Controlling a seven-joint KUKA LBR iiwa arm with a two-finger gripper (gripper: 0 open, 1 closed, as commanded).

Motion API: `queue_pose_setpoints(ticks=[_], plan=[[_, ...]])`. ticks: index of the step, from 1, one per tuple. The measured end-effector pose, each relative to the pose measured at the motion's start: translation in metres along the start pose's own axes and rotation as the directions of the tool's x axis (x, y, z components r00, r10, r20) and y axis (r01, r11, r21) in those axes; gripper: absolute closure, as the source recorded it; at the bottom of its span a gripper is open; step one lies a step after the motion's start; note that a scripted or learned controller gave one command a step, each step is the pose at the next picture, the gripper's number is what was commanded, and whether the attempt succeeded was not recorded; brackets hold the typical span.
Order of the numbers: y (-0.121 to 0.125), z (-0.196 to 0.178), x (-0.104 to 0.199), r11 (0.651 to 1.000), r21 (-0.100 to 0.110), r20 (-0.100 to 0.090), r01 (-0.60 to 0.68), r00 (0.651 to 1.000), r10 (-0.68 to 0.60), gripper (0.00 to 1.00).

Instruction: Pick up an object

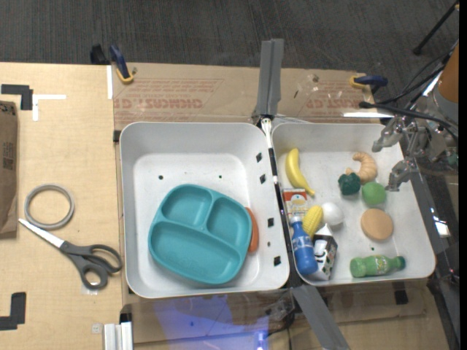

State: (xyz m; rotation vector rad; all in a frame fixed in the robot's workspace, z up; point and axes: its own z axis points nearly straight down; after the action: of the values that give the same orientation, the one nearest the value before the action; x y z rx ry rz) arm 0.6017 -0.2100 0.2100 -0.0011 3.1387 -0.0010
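Camera view: tool [398,155] fingers apart, unladen, arm cut off at right edge.

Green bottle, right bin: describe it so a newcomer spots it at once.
Look in the right-hand white bin, at its near right corner. The green bottle lies on its side there, below the tan egg-shaped thing. It is the bin's only long green thing; the other green pieces are round lumps.

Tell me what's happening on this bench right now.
A robot arm is set to pick something from the right bin, which holds toy food: a banana, a green bottle, a tan egg. Its gripper hangs at the bin's far right edge, holding nothing. The left bin has a teal divided plate.
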Motion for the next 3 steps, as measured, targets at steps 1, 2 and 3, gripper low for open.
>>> queue_pose_setpoints(ticks=[1, 2, 3], plan=[[0.001, 0.117, -0.027, 0.979, 0.001, 0.002, -0.202, 0.979, 0.202, 0.00], [0.055, 0.117, -0.033, 0.981, 0.000, 0.001, -0.195, 0.981, 0.195, 0.00], [0.055, 0.106, -0.034, 0.981, 0.001, 0.007, -0.192, 0.981, 0.192, 1.00]])
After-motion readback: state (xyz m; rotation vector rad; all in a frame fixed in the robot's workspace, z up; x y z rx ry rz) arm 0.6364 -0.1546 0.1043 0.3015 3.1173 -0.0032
